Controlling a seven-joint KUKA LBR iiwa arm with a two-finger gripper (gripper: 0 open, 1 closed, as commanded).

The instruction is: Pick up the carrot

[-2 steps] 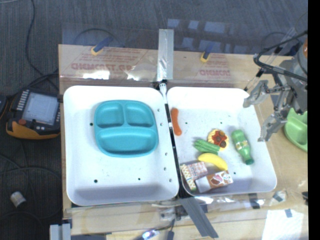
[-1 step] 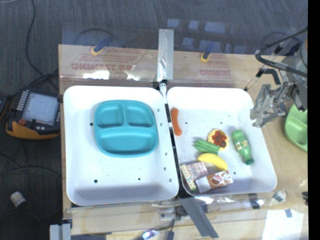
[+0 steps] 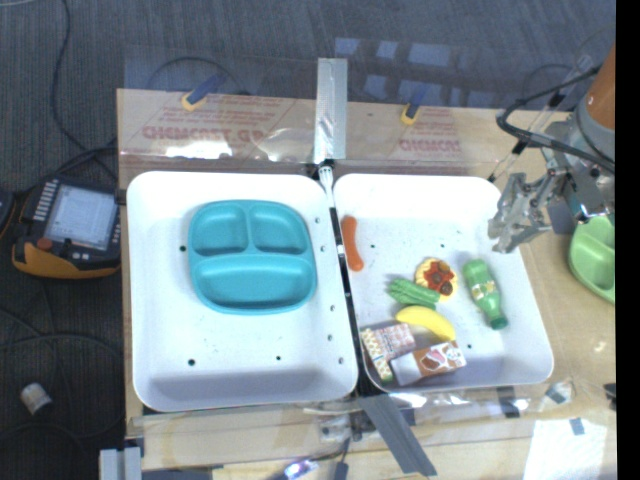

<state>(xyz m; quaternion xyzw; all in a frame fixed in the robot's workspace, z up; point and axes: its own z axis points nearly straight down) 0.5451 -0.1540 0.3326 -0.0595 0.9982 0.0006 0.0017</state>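
the carrot (image 3: 351,244) is lying along the left wall of the right bin (image 3: 420,193), with bare floor just beside it. the pizza slice (image 3: 436,276), green beans (image 3: 412,292), banana (image 3: 426,320), green bottle (image 3: 484,292) and two small boxes (image 3: 410,351) are crowding toward the near right corner. the gripper (image 3: 512,220) is hanging over the right rim, holding nothing; i cannot tell how far it is opening. a blue tray (image 3: 250,256) is sitting in the left bin (image 3: 160,298), on a bench over grey carpet.
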